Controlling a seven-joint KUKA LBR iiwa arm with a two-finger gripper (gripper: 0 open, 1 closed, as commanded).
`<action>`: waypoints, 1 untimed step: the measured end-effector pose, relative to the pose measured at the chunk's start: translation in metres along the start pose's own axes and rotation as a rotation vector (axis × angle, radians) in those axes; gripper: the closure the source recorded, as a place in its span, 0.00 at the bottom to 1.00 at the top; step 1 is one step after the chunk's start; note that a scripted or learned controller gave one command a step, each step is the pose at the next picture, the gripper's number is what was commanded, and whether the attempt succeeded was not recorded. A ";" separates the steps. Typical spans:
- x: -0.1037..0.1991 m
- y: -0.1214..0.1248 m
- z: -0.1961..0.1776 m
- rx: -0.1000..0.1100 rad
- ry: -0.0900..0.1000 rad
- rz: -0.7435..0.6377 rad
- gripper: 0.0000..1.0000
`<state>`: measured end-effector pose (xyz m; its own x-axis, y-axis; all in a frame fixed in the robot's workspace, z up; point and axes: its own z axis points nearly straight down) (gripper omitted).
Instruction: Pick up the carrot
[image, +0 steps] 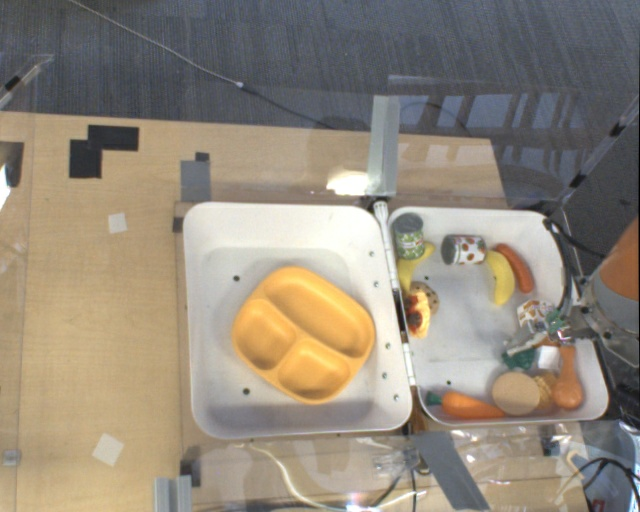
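Pincer (548, 335) hangs over the right bin's (470, 320) clutter, grip unreadable; carrot (470, 405) lies apart along the near wall, untouched.

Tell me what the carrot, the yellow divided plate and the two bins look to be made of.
Carrot: probably moulded plastic, a toy; uniform orange, smooth skin with a slight sheen.
Yellow divided plate: likely plastic; even colour, soft rounded compartment walls, dull gloss.
Bins: seemingly white plastic, matte, with rounded corners.

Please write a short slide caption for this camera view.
Carrot lies at the right bin's near edge; yellow divided plate sits in the left bin.
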<state>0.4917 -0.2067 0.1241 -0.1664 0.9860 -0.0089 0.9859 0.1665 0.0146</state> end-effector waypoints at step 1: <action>0.001 -0.002 -0.014 0.010 0.004 0.330 0.00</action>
<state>0.4890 -0.2056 0.1379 0.1624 0.9867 -0.0012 0.9867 -0.1623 0.0061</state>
